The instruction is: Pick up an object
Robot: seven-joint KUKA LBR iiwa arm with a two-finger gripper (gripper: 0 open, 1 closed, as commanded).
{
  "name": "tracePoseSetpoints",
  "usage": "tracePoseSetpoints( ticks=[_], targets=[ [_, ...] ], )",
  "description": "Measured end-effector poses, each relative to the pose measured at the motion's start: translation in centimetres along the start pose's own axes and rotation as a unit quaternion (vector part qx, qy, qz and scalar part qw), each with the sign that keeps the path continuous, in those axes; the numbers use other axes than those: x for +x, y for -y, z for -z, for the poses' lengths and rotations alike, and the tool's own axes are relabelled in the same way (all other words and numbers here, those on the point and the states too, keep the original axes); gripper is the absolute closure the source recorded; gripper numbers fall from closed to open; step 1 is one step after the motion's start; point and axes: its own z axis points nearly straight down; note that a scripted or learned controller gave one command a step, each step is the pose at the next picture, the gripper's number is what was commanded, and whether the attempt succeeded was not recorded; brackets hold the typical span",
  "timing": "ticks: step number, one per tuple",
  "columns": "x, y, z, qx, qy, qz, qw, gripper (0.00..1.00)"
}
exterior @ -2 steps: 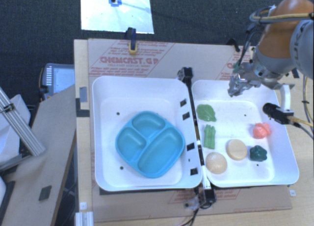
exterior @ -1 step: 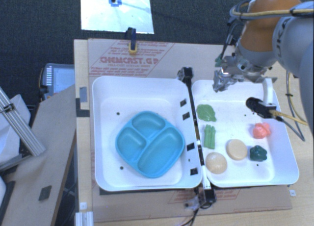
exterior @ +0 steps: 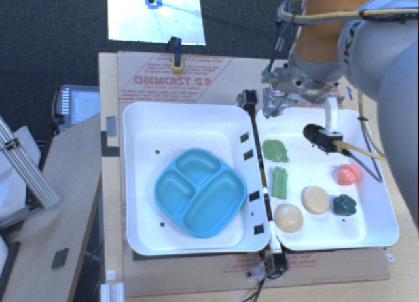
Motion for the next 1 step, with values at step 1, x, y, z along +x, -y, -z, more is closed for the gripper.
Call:
tracePoseSetpoints(
  ticks=[1],
  targets=[
    [4.71,-0.43,0.42,0.000,0.000,0.000,1.0000,1.00]
  ],
)
